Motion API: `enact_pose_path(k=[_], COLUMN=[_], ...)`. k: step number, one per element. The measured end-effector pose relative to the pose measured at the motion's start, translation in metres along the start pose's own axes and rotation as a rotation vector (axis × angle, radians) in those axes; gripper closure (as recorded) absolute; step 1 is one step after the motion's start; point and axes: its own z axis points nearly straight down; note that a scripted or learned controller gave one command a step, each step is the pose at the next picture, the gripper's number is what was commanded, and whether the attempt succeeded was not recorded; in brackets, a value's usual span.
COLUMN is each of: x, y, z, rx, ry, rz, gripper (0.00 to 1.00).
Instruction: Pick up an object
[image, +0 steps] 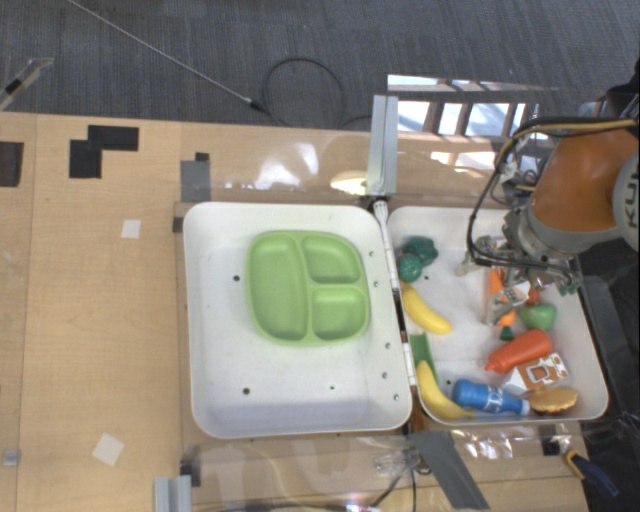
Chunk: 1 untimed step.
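Observation:
My gripper (509, 297) hangs low in the right bin (455, 290), under the orange-banded wrist (580, 185), which hides most of it. It is among small toys near the bin's right side: a green pepper (539, 317) just to its right and an orange carrot (518, 350) just in front of it. A small orange piece (496, 282) shows right beside the gripper. Farther left lie a yellow banana (425, 311) and a dark green toy (414, 256).
The left bin (215, 330) holds a green divided plate (306, 286). At the right bin's front lie a second banana (437, 392), a blue bottle (491, 398), a brown bun (553, 401) and a white card (541, 372). A metal post (381, 140) stands behind the bins.

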Motion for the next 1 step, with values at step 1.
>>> enact_pose_path(k=[1], x=[-0.0037], y=[0.0005], z=[-0.0124], rx=[0.003], ry=[-0.009], rz=[-0.003], gripper=[1.00])
